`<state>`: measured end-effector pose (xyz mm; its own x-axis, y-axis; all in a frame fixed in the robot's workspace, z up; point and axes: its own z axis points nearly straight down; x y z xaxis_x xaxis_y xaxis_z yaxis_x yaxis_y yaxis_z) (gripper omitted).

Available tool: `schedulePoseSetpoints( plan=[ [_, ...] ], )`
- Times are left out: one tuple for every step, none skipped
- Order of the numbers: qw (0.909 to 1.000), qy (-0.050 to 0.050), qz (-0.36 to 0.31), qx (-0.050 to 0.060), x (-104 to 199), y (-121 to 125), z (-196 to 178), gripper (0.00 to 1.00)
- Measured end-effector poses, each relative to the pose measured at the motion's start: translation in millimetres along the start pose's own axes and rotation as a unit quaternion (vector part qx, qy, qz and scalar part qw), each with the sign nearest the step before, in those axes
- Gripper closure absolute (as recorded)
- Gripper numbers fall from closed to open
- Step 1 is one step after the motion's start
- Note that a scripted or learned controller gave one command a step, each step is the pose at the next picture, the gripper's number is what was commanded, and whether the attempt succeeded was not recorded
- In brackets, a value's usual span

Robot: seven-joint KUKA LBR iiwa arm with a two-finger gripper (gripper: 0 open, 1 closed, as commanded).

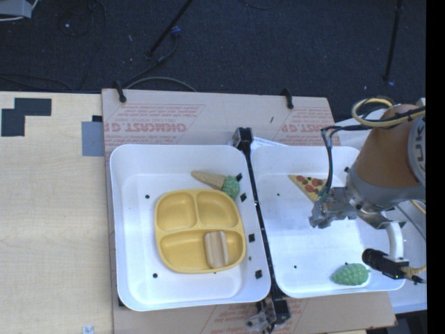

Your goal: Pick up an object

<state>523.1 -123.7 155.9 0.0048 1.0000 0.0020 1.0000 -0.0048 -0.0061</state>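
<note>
The desk carries two white bins. The left bin holds a yellow divided tray, a hot dog in its lower compartment. In the right bin, the pincer hangs just beside the pizza slice; whether it's apart or together, I cannot tell

Hidden and cut-off parts around the right bin

The hand is small and dark against the right bin, so whether its fingers are apart or closed cannot be told; the arm runs out of view at the right edge, the pizza slice near the bin's far edge is partly covered by the hand, and the item in the yellow tray is too blurred to identify.
</note>
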Motion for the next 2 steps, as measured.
schedulePoseSetpoints(
  plan=[
    [1.0, -0.001, -0.003, -0.004, 2, 1, -63, 1.0],
    [1.0, -0.001, -0.003, -0.003, 1, 1, -84, 1.0]
  ],
)
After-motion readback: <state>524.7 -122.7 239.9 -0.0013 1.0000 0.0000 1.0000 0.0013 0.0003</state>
